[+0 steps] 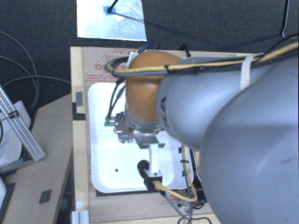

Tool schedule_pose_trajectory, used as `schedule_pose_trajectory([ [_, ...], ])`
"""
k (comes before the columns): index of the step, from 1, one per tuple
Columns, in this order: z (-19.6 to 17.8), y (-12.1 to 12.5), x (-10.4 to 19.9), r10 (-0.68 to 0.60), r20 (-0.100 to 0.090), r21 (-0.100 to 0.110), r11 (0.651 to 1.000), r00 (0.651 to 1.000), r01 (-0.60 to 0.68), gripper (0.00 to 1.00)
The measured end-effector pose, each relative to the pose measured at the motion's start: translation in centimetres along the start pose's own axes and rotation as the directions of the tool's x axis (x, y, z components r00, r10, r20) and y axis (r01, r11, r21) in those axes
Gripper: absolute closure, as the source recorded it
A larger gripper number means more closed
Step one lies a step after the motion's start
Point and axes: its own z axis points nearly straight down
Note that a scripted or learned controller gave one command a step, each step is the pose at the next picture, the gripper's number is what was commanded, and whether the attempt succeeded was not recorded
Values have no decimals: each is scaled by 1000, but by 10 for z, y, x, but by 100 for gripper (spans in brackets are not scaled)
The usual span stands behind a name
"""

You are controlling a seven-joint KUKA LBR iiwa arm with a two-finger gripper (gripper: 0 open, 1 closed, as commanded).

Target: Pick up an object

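The grey arm reaches over a white bin on the tabletop; its claw hangs above the bin's middle, spread or pressed together I cannot tell; a dark speck, too small to name, lies on the bin floor, apart from the claw.

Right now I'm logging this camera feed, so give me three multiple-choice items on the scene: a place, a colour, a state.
1. The grey arm has an orange band that hangs over: A the shallow white bin; B a blue crate; C a wooden stool.
2. The cable along the arm is: A red; B yellow; C green.
3. The shiny silver sheet beyond the bench: A stands rolled up; B leans on the arm; C lies flat.

A, white bin floor shows beside and below the band. B, it runs yellow across the grey arm. C, it spreads flat on the dark floor.
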Motion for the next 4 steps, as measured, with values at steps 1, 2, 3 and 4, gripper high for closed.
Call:
schedule_pose_trajectory([
  [1, 59, -4, -49, 9, 9, 15, 1000, 1000, -9, 100],
  [2, 118, 73, -93, 7, 10, 13, 1000, 1000, -7, 100],
  [3, 136, 104, -124, 7, 7, 10, 1000, 1000, -7, 100],
  [4, 8, 151, -39, -7, -2, -7, 1000, 1000, 7, 100],
])
